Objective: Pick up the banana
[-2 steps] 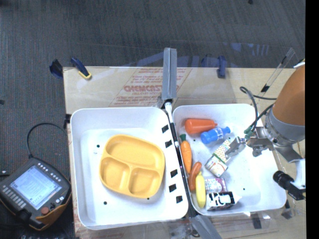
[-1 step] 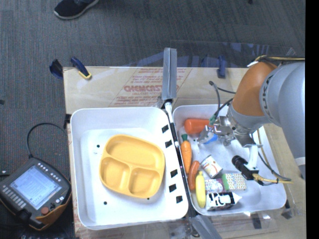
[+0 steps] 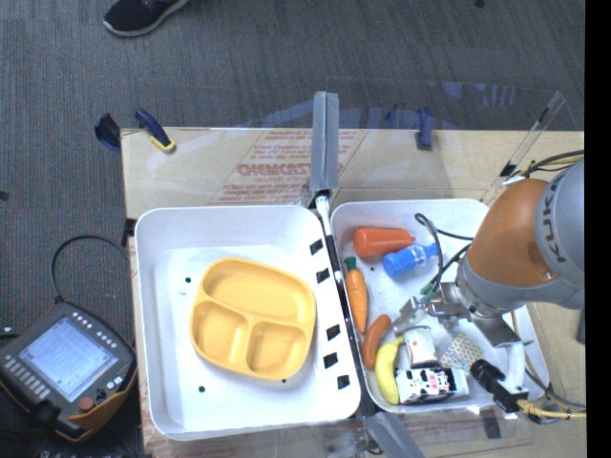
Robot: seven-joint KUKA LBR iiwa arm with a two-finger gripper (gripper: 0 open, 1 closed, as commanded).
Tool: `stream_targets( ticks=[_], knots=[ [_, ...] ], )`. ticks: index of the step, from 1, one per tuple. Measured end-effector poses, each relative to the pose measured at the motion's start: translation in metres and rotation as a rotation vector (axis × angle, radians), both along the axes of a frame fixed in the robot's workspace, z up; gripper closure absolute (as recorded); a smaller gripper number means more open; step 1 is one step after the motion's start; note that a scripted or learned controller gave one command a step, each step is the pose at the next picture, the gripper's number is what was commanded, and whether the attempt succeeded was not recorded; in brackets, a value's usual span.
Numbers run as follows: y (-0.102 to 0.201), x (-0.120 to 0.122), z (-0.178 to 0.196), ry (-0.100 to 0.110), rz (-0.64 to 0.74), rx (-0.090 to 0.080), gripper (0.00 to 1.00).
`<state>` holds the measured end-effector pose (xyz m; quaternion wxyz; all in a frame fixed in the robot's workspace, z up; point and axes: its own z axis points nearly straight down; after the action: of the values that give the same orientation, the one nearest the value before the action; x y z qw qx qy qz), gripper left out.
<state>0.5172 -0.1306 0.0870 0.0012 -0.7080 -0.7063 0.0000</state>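
The jaws (image 3: 423, 349) hang low in the right bin (image 3: 449, 208), and I cannot tell how they stand. The banana (image 3: 386, 370) lies just beside them at eight o'clock, against the bin's near-left corner. The arm (image 3: 520, 246) reaches in from three o'clock, its orange band bent steeply downward. In the left bin (image 3: 153, 256) sits a yellow tray (image 3: 253, 318).

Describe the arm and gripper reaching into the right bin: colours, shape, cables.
The arm is bulky and rounded, grey with a broad orange band above the wrist. Below it sits a grey metal gripper assembly with a white, black-marked block. Thin dark cables loop near the wrist.
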Motion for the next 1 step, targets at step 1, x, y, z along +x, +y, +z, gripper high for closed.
stream_targets(
  ticks=[1],
  knots=[
    [0.0477,-0.0393,0.0005,0.000,-0.175,0.000,0.00]
  ],
)
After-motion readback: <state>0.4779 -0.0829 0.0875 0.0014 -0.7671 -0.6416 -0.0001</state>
